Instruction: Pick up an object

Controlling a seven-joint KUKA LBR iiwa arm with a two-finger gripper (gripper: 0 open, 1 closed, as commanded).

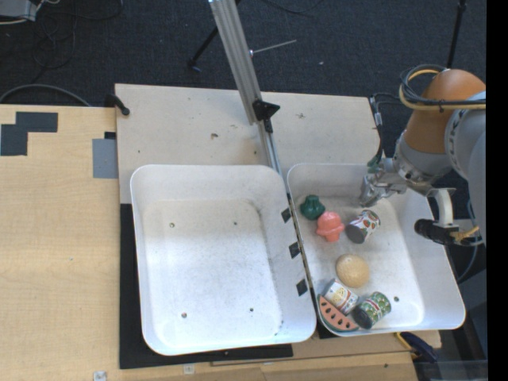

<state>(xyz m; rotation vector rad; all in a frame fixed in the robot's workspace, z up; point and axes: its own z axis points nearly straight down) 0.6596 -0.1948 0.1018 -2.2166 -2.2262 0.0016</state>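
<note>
Two shallow white plastic bins with rounded corners sit side by side on a pale board; the left bin [206, 260] has a speckled, scuffed floor, and the right bin [429, 292] holds all the loose objects. A grey ribbed aluminium rail [238, 54] runs diagonally down toward the seam between them. The grey arm with its orange band [444, 113] enters from the right, and its metallic two-finger gripper [373, 190] hangs over the upper part of the right bin. Whether the fingers are spread or pressed together cannot be told at this angle; nothing is visibly pinched between them.

Just below the gripper lies a small white-and-dark cylindrical can [363, 225], tilted on its side, close to the fingertips but apart from them. Touching it on the left is a pink rounded plastic piece [330, 226], with a dark green knobbly toy [311, 207] just above and to the left. Nearer the front lie a smooth tan potato-shaped lump [352, 271], a labelled can [341, 296], a green-and-dark can [373, 309] and a watermelon slice toy [337, 318] against the rim.

A light wooden table [55, 252] adjoins on the left; dark carpet [333, 22] with cables lies behind.
</note>
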